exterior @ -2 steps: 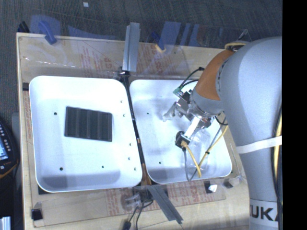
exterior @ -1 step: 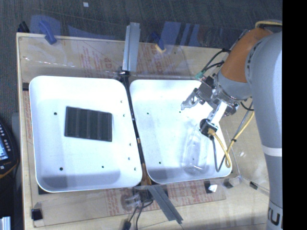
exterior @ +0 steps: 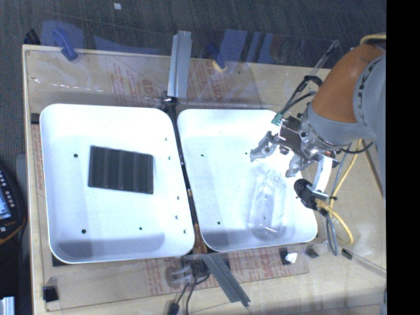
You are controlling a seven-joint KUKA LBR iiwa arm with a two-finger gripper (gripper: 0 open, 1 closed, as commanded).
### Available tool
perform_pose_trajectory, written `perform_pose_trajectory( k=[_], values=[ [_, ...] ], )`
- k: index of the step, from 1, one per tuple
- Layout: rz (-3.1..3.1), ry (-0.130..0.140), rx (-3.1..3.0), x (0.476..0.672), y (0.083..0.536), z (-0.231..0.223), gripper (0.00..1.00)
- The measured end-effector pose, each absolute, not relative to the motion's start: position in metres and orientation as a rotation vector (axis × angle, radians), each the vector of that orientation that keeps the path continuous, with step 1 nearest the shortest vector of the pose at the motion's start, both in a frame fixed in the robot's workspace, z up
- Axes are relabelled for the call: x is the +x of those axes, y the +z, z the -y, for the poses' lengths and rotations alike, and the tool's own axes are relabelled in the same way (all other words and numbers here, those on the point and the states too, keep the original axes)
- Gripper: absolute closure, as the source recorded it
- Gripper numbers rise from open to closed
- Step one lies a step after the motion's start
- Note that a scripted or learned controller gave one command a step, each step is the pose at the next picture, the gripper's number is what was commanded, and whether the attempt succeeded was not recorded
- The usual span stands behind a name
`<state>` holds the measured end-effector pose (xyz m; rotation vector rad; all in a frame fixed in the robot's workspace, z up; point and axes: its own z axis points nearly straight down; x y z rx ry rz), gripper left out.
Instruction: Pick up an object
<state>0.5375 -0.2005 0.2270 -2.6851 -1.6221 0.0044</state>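
A clear plastic bottle (exterior: 268,205) lies in the right bin (exterior: 216,176), near its front right corner, hard to make out against the white floor. A dark ribbed rectangular pad (exterior: 121,169) lies flat in the left bin (exterior: 65,228). My gripper (exterior: 278,157) hangs over the right bin's right side, just above the bottle's far end. Its fingers (exterior: 264,146) are spread apart, with nothing between them.
A metal divider bar (exterior: 178,64) runs up from between the two bins. Cables and a yellow hose (exterior: 335,225) hang from the arm past the right bin's right rim. A clamp bracket (exterior: 220,277) sits at the bench's front edge.
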Motion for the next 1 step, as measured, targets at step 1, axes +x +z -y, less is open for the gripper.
perform_pose_trajectory(
  k=[1],
  values=[
    [1.893, 0.0, -2.509, 0.5082, 0.2801, 0.2004, 0.0]
  ],
)
